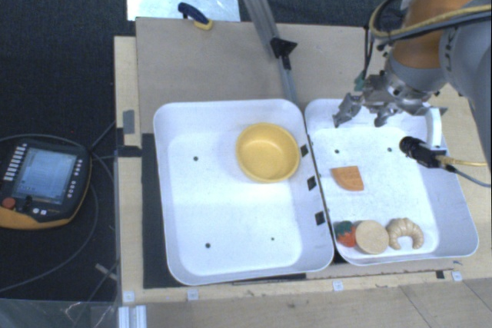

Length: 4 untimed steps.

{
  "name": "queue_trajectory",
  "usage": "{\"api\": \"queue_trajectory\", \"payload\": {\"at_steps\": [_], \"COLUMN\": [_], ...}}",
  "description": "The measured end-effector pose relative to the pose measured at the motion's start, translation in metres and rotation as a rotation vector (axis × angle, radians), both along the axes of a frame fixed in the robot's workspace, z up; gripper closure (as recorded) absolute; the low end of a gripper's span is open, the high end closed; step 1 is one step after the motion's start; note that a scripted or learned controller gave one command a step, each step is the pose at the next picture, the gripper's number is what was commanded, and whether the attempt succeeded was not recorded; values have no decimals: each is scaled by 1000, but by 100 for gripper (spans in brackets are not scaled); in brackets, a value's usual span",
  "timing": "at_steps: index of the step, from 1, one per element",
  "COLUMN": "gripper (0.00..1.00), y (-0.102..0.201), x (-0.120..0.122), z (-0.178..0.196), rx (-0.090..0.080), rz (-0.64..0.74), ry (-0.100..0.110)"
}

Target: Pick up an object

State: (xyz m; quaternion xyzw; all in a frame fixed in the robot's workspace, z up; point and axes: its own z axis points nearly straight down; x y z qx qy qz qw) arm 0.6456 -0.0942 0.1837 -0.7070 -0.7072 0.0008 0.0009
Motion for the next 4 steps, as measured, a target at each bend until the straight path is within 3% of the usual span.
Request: {"api": "queue_trajectory", "payload": {"at_steps": [2, 3, 4], "gripper": [0, 100, 100], "y": [-8, -8, -4], "x": [-1, 1, 3], "z": [-96, -82, -20], "rx": [0, 0, 0], "rz": [0, 0, 1], "ry": [1, -5, -8]}}
